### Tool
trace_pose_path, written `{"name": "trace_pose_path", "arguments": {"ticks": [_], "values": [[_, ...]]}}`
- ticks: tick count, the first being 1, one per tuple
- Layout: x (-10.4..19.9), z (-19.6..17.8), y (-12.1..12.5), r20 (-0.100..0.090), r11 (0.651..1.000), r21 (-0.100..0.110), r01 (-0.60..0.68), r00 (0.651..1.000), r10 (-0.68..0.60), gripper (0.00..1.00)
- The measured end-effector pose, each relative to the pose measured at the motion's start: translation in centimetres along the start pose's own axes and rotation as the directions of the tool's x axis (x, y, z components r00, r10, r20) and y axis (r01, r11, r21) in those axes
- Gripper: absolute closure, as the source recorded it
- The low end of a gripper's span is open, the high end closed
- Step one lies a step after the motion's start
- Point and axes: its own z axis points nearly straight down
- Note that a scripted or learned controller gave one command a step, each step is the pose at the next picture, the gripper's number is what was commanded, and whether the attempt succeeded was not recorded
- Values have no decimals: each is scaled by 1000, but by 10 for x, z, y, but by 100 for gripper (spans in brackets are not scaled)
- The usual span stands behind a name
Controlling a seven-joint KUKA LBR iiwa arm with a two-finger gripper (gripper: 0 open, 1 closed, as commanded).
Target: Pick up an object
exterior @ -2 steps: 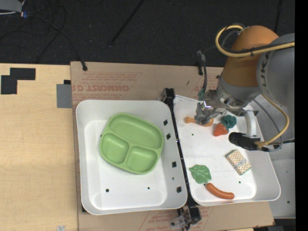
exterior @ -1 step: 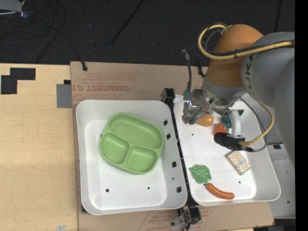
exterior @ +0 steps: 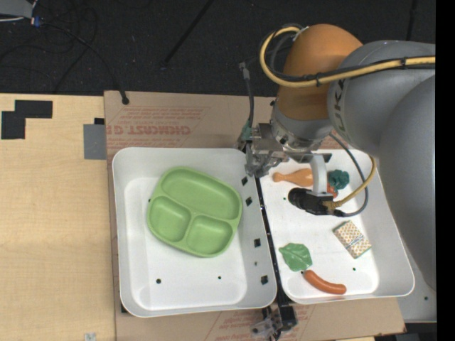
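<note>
Over the far end of the seam where the two bins meet, the gripper (exterior: 257, 160) hangs low beneath the orange wrist band, close to both rims; whether it is open or closed cannot be told, and nothing can be seen in its hold. Just to its right, near the far wall of the right bin (exterior: 387, 265), lies an orange drumstick (exterior: 293, 177), with a teal piece (exterior: 340, 179) beyond it toward the arm. The middle of that bin is crowded by the arm, but its near half has more room: a small patterned box (exterior: 352, 238) sits apart toward the right wall, a green leaf (exterior: 295, 255) lies near the dividing edge, and an orange-red sausage (exterior: 325, 283) rests just beside the leaf, close to the near rim. The left bin (exterior: 178, 286) holds a green divided plate (exterior: 193, 210), tilted askew, with bare white floor all round it, widest along the near side. Both bins rest on a cardboard sheet (exterior: 178, 116) that bears red printing, upside down from this view and too blurred to read with confidence; more red print shows at its near edge. Left of the cardboard the wooden bench (exterior: 50, 226) lies open.
</note>
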Motion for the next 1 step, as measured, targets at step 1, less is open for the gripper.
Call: {"name": "trace_pose_path", "arguments": {"ticks": [1], "values": [[55, 11, 7, 1, 1000, 1, 0, 1000, 0, 100]]}}
